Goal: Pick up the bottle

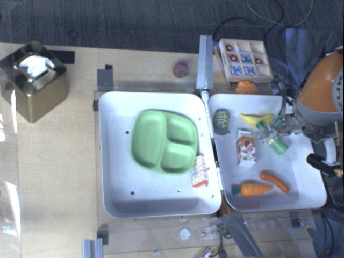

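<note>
A: Where is the bottle point(277, 143)?

B: It is the little green one lying on its side in the right bin point(317, 195), near the top; the hand point(280, 127) is right over it, just beside the banana point(255, 119).

A: Is the hand holding it?

B: I cannot tell; the hand is small and dark there, so I cannot see if it is spread or pressed together, and I cannot see the bottle between its tips.

A: What could go wrong?

B: The bottle is round and lying down, so I think it could roll or slip out when the hand squeezes; the banana is so close that the hand might bump it or grab it too.

A: Anything else?

B: The juice box point(246, 149) lies just left of the bottle; a push could slide the bottle into it; the carrot point(255, 188) and sausage point(275, 181) are lower down, out of the way.
</note>
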Robot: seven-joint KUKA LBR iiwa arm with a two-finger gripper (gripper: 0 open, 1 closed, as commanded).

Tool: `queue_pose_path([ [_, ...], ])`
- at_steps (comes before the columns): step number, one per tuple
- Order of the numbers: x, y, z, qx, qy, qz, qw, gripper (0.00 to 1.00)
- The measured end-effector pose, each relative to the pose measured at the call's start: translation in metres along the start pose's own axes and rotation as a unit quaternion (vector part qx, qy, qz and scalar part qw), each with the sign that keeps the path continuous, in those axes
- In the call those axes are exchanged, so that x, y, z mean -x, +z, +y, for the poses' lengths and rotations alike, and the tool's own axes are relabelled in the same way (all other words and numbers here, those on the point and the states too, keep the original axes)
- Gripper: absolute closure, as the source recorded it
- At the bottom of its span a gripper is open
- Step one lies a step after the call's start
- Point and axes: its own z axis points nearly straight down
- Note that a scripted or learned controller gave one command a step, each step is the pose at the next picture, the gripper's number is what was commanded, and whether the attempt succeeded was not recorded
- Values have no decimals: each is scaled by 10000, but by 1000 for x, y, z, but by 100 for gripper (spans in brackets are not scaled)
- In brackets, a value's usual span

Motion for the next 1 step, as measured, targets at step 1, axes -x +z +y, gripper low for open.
queue_pose_path([
  [1, -15, -103, 36, -58, 564, 12, 9984, 100],
])
